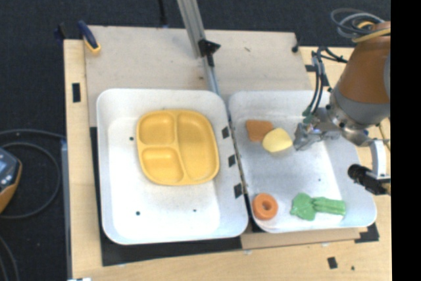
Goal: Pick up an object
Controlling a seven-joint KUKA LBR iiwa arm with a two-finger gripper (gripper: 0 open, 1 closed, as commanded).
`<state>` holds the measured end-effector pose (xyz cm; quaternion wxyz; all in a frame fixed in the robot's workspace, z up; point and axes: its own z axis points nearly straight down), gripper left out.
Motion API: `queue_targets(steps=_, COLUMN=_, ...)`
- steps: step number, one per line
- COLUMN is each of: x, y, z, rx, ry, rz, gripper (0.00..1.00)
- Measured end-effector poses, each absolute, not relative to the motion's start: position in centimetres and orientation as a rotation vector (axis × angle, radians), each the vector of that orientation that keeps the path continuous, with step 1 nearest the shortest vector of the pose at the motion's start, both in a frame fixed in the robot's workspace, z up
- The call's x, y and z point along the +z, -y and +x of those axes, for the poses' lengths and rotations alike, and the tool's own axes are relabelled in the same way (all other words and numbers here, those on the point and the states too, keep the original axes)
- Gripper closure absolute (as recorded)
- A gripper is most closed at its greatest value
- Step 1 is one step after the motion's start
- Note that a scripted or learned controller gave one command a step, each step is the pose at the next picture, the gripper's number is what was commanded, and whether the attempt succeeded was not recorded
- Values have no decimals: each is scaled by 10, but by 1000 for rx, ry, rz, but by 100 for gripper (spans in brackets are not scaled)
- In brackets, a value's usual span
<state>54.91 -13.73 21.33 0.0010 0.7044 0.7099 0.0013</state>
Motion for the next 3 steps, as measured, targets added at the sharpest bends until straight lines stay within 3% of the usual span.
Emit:
queue_targets(steps=2, x=212, y=24, z=583, rx=5, ry=-2231, rz=2211, gripper=100)
queue_targets(steps=3, x=220, y=-35, z=590, rx=4, ry=-2230, rz=2212, gripper=100)
